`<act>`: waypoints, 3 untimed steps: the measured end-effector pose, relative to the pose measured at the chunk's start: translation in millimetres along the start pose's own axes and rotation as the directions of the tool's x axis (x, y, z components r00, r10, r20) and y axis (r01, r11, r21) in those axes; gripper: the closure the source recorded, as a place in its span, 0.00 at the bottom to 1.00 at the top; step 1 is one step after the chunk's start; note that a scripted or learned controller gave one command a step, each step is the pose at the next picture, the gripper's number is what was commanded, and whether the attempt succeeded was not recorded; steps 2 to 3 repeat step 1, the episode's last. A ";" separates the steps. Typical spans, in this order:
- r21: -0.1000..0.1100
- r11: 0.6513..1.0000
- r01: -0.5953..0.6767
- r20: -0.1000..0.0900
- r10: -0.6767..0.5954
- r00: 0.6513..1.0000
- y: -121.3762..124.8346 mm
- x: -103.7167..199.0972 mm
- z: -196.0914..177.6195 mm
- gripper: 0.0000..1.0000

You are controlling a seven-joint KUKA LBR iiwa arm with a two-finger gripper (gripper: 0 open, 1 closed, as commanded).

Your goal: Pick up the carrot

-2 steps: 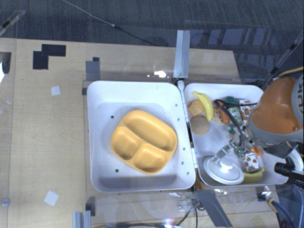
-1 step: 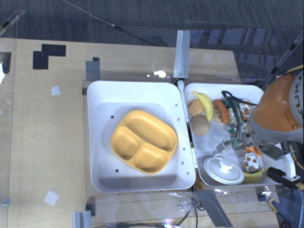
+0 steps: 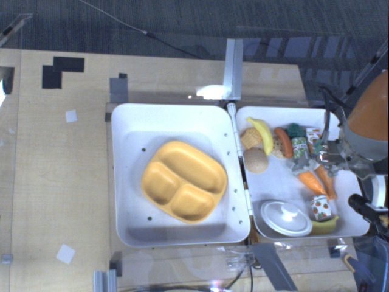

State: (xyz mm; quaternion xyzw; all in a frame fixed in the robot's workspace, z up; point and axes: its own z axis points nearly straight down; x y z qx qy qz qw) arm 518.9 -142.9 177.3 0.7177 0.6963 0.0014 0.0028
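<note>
One carrot (image 3: 311, 182) lies just beside the fingers (image 3: 324, 157).

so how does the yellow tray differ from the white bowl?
The yellow tray sits in the left bin; the white bowl sits in the right bin. The tray is larger, with divided compartments; the bowl is round with a knob in its middle. Both hold no food.

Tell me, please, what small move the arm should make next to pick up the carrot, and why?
Probably a short descent, after centring. The tool hangs at the right bin's right side, just above the orange tapered carrot, which lies flat on the bin floor beside a second orange piece. Nothing is seen held yet, so aligning over the carrot and lowering seems the sensible step.
</note>
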 end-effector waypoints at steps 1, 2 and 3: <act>0.000 0.999 0.035 -0.001 -0.035 0.999 4.9 2.0 80.0 0.00; 0.000 0.999 0.035 -0.001 -0.035 0.999 4.9 2.0 80.0 0.00; 0.000 0.999 0.035 -0.001 -0.035 0.999 4.9 2.0 80.0 0.00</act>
